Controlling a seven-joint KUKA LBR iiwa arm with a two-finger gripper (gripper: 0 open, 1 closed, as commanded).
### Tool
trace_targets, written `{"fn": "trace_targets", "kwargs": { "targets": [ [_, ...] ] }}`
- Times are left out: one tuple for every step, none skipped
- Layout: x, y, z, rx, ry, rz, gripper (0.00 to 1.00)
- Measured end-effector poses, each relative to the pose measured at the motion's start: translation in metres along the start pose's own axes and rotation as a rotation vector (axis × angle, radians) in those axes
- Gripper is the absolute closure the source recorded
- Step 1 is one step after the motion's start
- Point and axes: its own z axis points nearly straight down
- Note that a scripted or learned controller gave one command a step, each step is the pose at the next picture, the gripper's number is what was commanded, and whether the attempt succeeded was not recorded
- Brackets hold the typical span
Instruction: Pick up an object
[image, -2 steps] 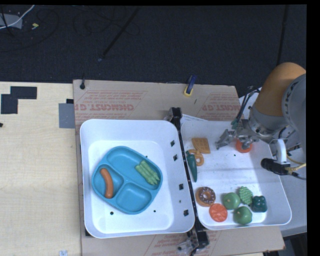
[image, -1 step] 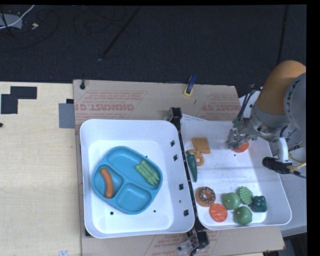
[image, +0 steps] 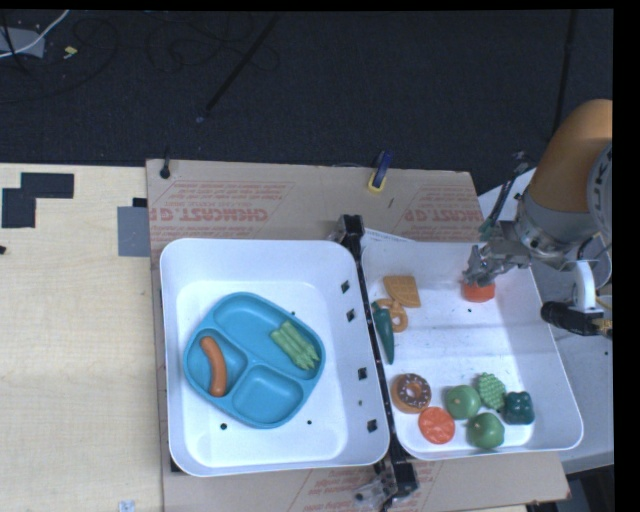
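I see my two-finger gripper (image: 482, 268) down right over the small round orange-red toy (image: 478, 291) in the right white bin (image: 560, 400); whether it grips, I can't tell.

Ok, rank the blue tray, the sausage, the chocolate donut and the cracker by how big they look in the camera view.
1. blue tray, by far the largest.
2. sausage, long but thin.
3. chocolate donut and cracker look about alike; I would not rank one over the other.
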Motion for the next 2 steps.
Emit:
{"fn": "trace_targets", "kwargs": {
  "targets": [
    [0.0, 0.0045, -0.0636, -0.004, -0.001, -0.001, 1.0],
    [-0.0001, 0.0047, -0.0621, 0.002, 0.0, -0.003, 1.0]
  ]
}}
